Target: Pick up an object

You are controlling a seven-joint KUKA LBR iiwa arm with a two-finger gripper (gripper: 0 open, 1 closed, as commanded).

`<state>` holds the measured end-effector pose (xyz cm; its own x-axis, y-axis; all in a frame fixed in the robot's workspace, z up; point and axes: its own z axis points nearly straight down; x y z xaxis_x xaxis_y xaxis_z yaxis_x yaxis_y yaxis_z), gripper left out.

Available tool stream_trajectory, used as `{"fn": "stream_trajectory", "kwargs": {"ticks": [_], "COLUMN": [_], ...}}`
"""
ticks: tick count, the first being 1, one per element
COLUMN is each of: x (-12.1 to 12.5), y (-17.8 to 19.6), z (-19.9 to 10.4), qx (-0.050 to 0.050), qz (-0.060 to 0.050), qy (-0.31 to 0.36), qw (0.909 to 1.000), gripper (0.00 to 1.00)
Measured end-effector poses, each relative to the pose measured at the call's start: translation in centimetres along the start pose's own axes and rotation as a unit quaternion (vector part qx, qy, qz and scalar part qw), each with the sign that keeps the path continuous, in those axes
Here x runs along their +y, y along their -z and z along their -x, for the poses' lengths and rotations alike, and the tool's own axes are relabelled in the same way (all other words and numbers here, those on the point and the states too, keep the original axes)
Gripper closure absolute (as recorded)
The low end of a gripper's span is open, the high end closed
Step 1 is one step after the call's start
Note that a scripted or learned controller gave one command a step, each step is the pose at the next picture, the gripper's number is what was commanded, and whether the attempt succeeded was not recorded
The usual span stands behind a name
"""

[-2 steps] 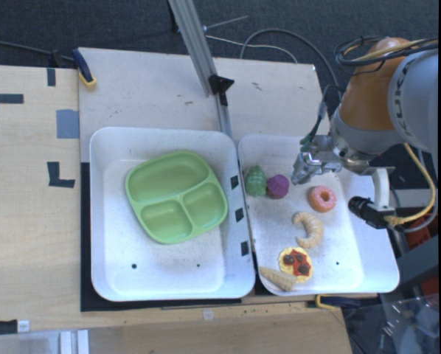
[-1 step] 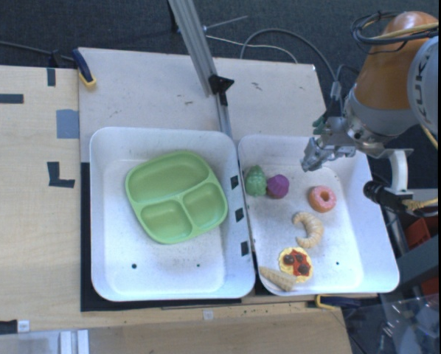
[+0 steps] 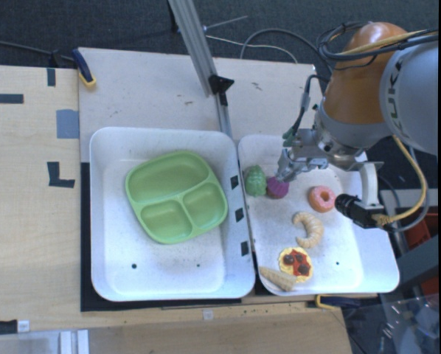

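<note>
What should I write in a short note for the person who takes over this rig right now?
Tool: low in the right bin, at the purple toy; its grip state cannot be read from this view.
Things: green toy beside the purple one by the bin's left wall; pink donut, croissant, small tart and a pale wedge lie further toward the front. Green divided plate sits in the left bin.
Done: approach to the purple toy.
Left: confirm a grasp, then lift; nothing is visibly raised yet.
</note>
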<state>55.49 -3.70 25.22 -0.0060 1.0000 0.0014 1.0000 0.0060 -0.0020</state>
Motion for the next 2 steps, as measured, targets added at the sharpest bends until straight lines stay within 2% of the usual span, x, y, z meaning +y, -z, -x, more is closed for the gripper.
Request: {"fn": "stream_trajectory", "kwargs": {"ticks": [1, 2], "x": [-0.9, -1.3], "y": [0.2, -1.8], "z": [-4.9, -9.5], "qx": [0.0, -0.001], "qz": [0.0, -0.001], "qy": [0.0, 0.0], "qw": [1.0, 1.0], "gripper": [1.0, 1.0]}}
